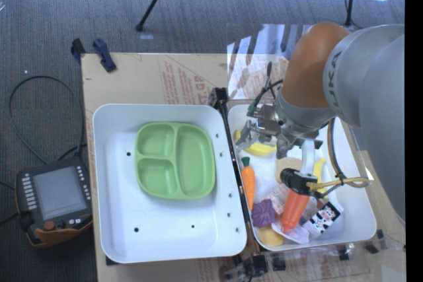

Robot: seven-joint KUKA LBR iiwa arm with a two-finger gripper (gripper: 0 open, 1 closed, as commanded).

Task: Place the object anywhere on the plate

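Green three-compartment plastic plate [175,160] is sitting in the left shallow white bin [106,142], toward its far side, flat. The loose items are all lying in the right shallow white bin [362,211], well apart from the plate. Can't tell which one is the target.

Gripper [254,135] is hanging over the right bin's far-left area, just above a yellow plastic piece [262,150]. Can't tell whether it's clenched or released, and contact with the yellow piece isn't readable either.

An orange toy carrot with a green top [248,185] is lying along the right bin's left wall, just nearer than the yellow piece. A purple toy grape cluster [264,212] is sitting beside the carrot's tip. An orange tapered item [294,209] is lying next to the grapes, and a small black-and-white carton [322,218] is sitting just to its right.

A grey teach pendant [53,198] is lying on the floor left of the bench.
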